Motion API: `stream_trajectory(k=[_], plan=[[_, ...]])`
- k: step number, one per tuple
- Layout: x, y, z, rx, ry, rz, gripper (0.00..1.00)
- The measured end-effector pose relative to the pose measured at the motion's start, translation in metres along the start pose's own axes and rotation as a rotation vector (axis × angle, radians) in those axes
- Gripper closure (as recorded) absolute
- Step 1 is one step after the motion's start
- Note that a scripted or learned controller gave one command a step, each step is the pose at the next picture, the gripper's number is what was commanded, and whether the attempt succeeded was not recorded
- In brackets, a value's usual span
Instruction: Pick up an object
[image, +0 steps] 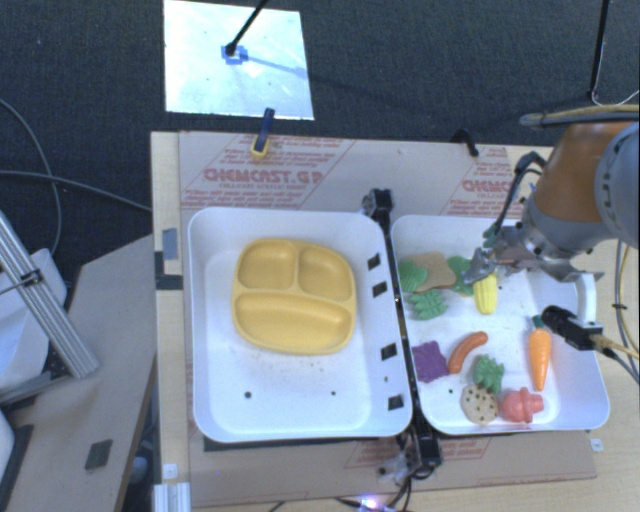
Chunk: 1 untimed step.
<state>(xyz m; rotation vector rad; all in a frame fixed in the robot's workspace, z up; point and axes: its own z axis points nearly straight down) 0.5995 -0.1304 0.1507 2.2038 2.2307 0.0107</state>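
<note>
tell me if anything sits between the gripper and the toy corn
Nothing visible does. The gripper hangs right over the toy corn in the right bin. The green leafy toy and the toast slice lie close on the corn's left side.

Yellow toy corn cob (486, 295), upright, in right bin's upper middle

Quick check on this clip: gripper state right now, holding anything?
Gripper: low over the right bin, at the yellow corn; open, shut or holding cannot be told.
</note>
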Motion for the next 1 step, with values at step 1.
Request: stream_trajectory(k=[1], plan=[[0.1207, 0.0277, -0.0359, 0.001, 0.005, -0.005, 1.0]])
